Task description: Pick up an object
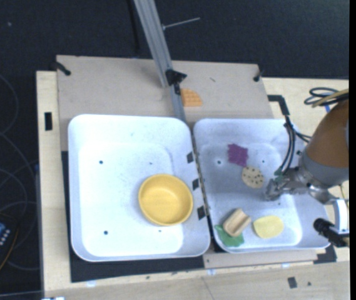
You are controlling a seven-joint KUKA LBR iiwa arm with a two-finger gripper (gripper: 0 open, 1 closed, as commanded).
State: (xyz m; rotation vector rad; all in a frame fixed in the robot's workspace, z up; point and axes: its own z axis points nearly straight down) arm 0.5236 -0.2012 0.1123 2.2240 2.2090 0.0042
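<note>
Camera view from above gives me both white bins side by side on the worktop (240,80). My left bin (96,142) holds a single yellow bowl (165,199), upright, toward its near right part. My right bin (218,136) holds four pieces: a purple scrap (238,154) near the middle, a round speckled disc (252,177) just below it, a tan block (236,220) lying over something green (231,237) at the near edge, and a pale yellow lump (268,227) just to the right of the block. No writing is legible to me anywhere. My gripper (274,189) sits low in the right bin, just right of the speckled disc and above the yellow lump; I cannot tell how it is set, and I see nothing held in it.
</note>
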